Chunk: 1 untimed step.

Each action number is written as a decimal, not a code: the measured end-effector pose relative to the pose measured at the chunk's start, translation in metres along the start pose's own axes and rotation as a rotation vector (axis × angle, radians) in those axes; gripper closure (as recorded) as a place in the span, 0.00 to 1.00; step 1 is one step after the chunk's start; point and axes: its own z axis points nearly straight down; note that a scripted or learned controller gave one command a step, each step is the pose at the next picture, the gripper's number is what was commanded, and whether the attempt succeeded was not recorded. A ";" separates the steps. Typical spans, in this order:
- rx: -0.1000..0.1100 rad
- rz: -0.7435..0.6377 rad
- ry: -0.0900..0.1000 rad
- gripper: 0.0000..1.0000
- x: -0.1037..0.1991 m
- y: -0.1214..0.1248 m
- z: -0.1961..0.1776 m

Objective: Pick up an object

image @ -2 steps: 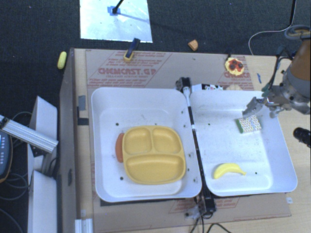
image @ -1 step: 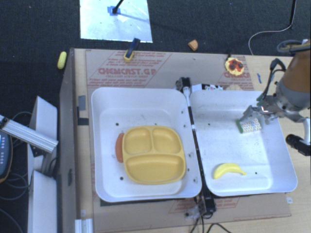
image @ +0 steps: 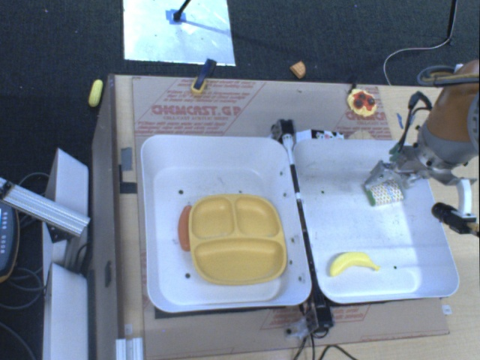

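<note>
In the right bin, a small white block with a dotted green pattern lies near the far right side. My gripper reaches in from the right and sits right over the block's upper edge, touching or nearly touching it. The grey wrist and orange band rise behind it. A yellow banana lies toward the near side of the same bin. In the left bin rests a yellow divided plate, with an orange-red sausage-shaped piece tight against its left edge.
A black divider runs between the two bins. On the bench behind the right bin lies a small round pizza-like toy. A blue and yellow item sits at the bench's far edge. A black part sticks in over the right bin's rim.
</note>
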 end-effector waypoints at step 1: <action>-0.005 -0.002 -0.001 1.00 0.000 0.001 -0.012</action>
